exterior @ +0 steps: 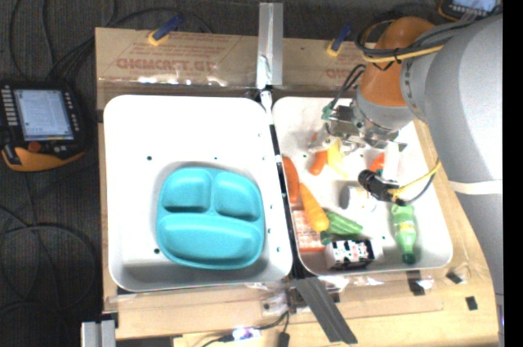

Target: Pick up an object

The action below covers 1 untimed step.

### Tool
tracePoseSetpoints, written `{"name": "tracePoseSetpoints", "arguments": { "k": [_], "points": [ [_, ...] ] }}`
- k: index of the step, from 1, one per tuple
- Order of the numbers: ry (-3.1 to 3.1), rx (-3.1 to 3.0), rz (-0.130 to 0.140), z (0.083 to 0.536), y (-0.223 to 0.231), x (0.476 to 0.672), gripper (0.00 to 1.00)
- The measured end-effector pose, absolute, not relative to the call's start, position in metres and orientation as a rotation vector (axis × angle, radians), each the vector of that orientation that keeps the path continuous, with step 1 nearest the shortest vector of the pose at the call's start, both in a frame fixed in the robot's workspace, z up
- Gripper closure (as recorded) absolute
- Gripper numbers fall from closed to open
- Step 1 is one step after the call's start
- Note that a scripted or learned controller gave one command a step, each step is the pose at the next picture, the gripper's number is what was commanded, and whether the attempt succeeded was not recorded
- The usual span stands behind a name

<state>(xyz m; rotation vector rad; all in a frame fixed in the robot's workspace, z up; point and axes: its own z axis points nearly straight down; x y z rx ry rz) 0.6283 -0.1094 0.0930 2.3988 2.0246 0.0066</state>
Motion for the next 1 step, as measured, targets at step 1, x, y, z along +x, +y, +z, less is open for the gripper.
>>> {"name": "tracePoseSetpoints", "arguments": {
  "k": [1],
  "points": [
    [2.379,2.057,-0.009,0.1880,-0.0498,0.6468,1.00]
  ]
}}
